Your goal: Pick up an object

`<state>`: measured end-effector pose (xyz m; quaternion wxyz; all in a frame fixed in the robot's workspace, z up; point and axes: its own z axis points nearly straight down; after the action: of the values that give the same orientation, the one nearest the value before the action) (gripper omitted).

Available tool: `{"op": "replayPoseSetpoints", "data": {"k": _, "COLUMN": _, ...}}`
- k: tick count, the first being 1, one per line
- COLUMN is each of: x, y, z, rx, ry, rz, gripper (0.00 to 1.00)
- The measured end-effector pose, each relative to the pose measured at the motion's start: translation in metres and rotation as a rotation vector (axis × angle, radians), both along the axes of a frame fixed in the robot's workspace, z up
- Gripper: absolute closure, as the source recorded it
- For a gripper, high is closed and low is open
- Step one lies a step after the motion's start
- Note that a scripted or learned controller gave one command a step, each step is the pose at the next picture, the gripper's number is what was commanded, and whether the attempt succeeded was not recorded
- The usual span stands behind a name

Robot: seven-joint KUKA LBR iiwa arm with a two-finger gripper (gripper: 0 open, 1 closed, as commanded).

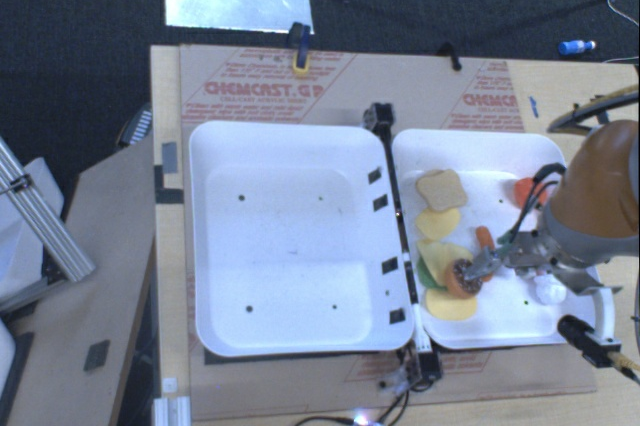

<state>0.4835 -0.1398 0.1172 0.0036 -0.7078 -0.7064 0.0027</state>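
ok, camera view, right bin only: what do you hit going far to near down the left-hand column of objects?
Tan bread slice → pale yellow piece → green piece → yellow piece by the near wall. The gripper sits beside the green piece.

2 bins (290, 144) side by side, toy food (441, 189) in right bin

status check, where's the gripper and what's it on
Gripper low in right bin, over orange-brown piece. Grasp unconfirmed. Crowded: yellow pieces, green piece, bread slice close by.
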Motion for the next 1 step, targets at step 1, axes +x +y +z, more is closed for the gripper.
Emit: {"op": "replayPoseSetpoints", "data": {"k": 1, "x": 0.0038, "y": 0.0010, "z": 0.0155, "rx": -0.002, "ry": -0.012, "rz": 0.004, "gripper": 1.00}}
